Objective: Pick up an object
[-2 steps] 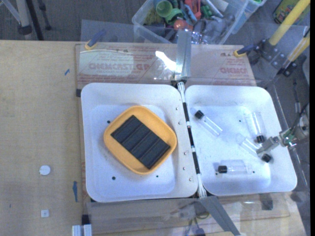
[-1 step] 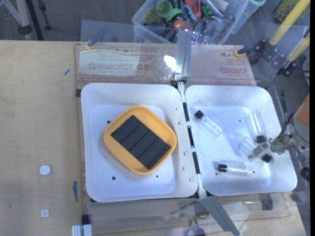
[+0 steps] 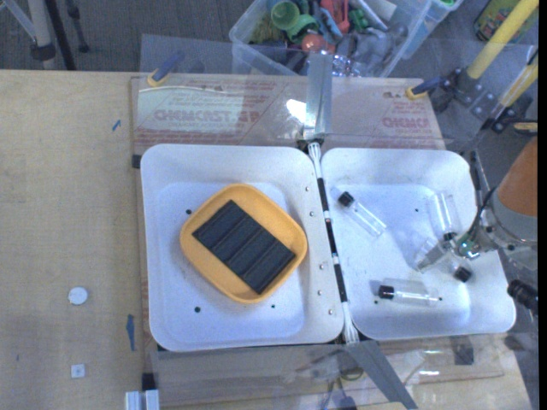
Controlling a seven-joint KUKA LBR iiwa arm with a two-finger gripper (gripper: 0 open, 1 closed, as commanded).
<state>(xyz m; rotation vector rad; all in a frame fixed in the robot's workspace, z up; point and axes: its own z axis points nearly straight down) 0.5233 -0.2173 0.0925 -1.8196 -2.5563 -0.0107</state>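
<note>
Syringe (image 3: pixel 408 293) low in right bin (image 3: pixel 487 314); hand (image 3: pixel 446 250) (grip state unclear) above it, beside vials (image 3: pixel 444 209).

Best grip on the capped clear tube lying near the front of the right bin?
Take the clear tube across its barrel near mid-length, coming straight down. It lies flat, nearly parallel to the front wall of the right bin, with bare floor on both long sides. Its black cap is at the left end; avoid it. This is a judgement.

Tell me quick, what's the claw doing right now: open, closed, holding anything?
Claw: low in the right bin, over the clear vials near its right edge. Open or closed cannot be told; nothing is visibly held.
</note>
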